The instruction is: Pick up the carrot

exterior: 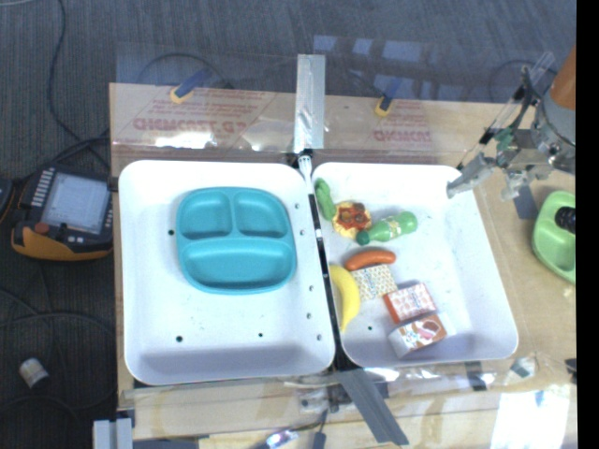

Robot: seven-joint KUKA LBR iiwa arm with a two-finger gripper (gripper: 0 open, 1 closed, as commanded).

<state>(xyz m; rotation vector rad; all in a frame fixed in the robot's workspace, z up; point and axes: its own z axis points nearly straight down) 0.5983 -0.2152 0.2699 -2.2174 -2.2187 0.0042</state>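
Observation:
The carrot [376,258], a short orange piece, lies on its side near the middle of the right bin [487,279], just above a patterned box. My gripper [487,193] hangs over the bin's far right corner, well to the upper right of the carrot and apart from it. Its two fingers [460,183] are spread open with nothing between them.
Around the carrot lie a green vegetable [393,224], a red-and-yellow toy food [353,216], a cucumber [324,197], a banana [345,294], two small boxes [409,301] and a can [417,334]. The left bin [150,325] holds a blue divided plate [234,238]. A green object [559,232] sits right of the bins.

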